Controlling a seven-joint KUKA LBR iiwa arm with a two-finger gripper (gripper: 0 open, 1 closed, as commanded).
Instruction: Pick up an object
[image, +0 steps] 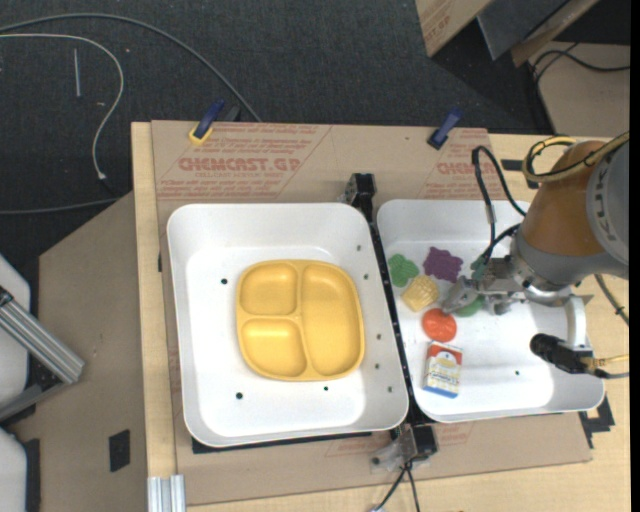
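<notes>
Several small objects lie in the right bin (500, 385): a green piece (402, 269), a purple piece (442, 264), a yellow piece (420, 292), a red round piece (438, 325) and a small carton (443, 369). My gripper (458, 298) hangs low over this bin, pointing left. Its tip sits just right of the yellow piece and above the red one. A bit of green (494, 303) shows beside the wrist, partly hidden by it.
The left bin (200, 390) holds a yellow divided plate (300, 319). The grey arm with its orange band (560, 215) covers the right bin's far right part. Cables run over the bin's back edge, and clamps hold the cardboard base.
</notes>
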